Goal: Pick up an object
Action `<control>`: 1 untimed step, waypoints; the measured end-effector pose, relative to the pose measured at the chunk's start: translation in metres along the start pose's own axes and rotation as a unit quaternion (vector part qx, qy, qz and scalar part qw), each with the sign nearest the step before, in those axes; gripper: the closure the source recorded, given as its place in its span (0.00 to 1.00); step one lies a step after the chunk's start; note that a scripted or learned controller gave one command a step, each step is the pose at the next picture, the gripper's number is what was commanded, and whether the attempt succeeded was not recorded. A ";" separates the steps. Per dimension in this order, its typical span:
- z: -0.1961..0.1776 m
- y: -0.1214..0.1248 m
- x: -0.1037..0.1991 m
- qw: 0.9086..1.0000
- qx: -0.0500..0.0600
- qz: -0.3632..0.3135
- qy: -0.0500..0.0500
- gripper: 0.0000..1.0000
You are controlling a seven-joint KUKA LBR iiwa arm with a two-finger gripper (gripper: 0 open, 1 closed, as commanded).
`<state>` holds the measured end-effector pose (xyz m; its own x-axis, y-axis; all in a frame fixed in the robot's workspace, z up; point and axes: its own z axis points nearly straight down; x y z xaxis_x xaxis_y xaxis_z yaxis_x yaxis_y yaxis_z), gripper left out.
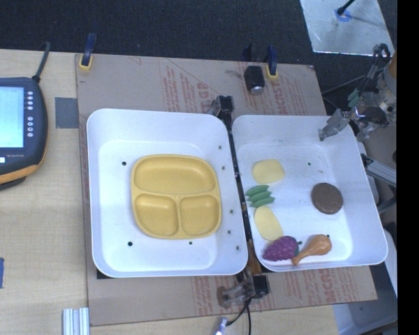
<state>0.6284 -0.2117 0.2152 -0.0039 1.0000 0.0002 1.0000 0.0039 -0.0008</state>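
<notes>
The right bin [349, 152] holds several toy foods. A pale yellow piece [268, 171] lies at its upper left, with a green pea pod [260, 196] just below it and a second yellow piece [268, 222] under that. Purple grapes [281, 248] and an orange drumstick [312, 248] lie by the front wall. A brown round patty [327, 198] sits towards the right. My gripper [341, 123] hangs over the bin's far right corner, well above and apart from every item, with nothing seen in it.
The left bin [108, 187] bears a yellow divided plate [176, 195]. A handheld pendant with a screen [10, 128] lies on the bench at the far left. Clamps [255, 79] stand along the board's back edge.
</notes>
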 end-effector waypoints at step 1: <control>0.123 -0.072 0.000 1.000 0.001 -0.001 -0.001 0.00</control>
<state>0.5568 -0.2119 0.0922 -0.0058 1.0000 -0.0009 1.0000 0.0058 -0.0020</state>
